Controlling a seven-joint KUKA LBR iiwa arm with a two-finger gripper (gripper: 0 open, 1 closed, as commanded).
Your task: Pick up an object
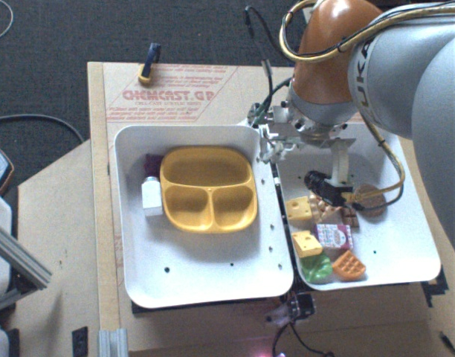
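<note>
Soft overhead light is washing the left bin (138, 274) and right bin (413, 233) bright, the orange band (335, 43) is catching a mild glare, the arm (421, 73) is casting a faint shadow across the right bin, and the small items (333, 236) there are reading slightly blurry.

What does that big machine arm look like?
The arm is thick, rounded and pale grey, with a glossy orange band near the wrist. Dark KUKA lettering sits beside it, and thin yellowish cables loop around it.
</note>
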